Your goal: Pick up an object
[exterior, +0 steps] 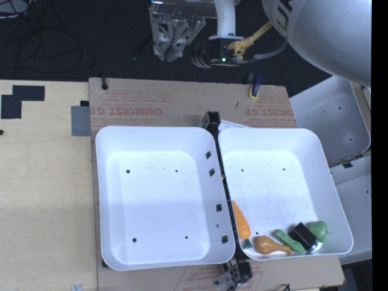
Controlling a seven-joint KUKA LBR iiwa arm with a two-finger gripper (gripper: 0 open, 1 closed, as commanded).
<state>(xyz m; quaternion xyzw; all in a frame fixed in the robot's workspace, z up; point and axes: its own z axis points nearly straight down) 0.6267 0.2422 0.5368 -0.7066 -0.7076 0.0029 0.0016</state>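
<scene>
Claw (176,38) parked high above the bench, beyond both bins, holding nothing; open or closed, cannot tell. Objects huddled in right bin's (324,156) near corner: carrot (241,221), black block (304,236). Best to take carrot, lying clearest, avoiding wall.

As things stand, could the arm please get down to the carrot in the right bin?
Probably yes. The carrot lies uncovered, nothing above it, but it hugs the right bin's left wall, leaving the jaws little room on that side.
</scene>
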